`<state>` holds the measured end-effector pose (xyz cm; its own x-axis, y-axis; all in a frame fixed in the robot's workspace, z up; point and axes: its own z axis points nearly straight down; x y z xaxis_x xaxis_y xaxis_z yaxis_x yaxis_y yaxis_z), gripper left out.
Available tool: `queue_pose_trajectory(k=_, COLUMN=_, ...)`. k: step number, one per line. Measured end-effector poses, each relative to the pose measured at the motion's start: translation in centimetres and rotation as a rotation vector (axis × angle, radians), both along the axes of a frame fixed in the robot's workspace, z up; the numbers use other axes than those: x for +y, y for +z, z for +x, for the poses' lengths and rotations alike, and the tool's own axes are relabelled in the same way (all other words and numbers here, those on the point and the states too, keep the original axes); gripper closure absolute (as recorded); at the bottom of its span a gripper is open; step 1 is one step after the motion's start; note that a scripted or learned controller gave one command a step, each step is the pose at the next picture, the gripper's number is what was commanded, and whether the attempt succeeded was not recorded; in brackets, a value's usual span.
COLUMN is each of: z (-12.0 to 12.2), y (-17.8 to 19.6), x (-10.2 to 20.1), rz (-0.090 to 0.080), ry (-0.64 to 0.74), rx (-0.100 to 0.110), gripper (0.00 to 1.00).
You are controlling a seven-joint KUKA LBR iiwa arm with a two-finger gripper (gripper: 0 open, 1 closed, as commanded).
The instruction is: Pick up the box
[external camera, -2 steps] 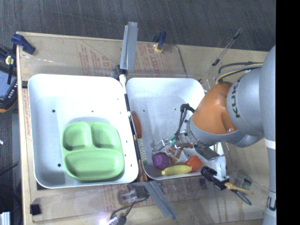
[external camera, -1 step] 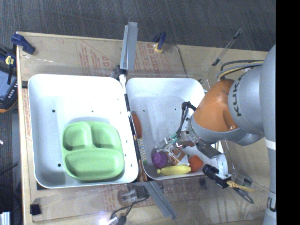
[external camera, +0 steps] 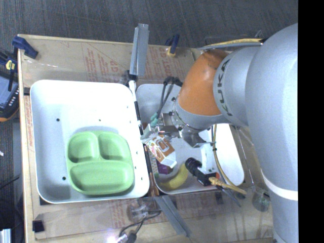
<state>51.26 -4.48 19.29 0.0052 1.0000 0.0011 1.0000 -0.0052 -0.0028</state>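
A small brown-and-white box (external camera: pixel 163 149) lies tilted by the left wall of the right bin (external camera: pixel 147 97). The gripper (external camera: pixel 156 131) is low in that bin, right above the box's upper end and close to the wall between the bins. Whether it touches the box is hidden by the wrist. The grey arm with its orange band (external camera: pixel 202 87) covers most of the right bin.
A yellow banana (external camera: pixel 175 179) and a purple item (external camera: pixel 163 168) lie just below the box at the near end of the right bin. A green divided tray (external camera: pixel 100 162) lies in the left bin (external camera: pixel 61 105), toward its near side.
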Motion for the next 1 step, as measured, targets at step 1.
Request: queue_pose_trajectory(k=1, z=-3.06, y=-8.99, x=-8.53, rz=-0.002, ry=0.048, rx=-0.007, gripper=1.0)
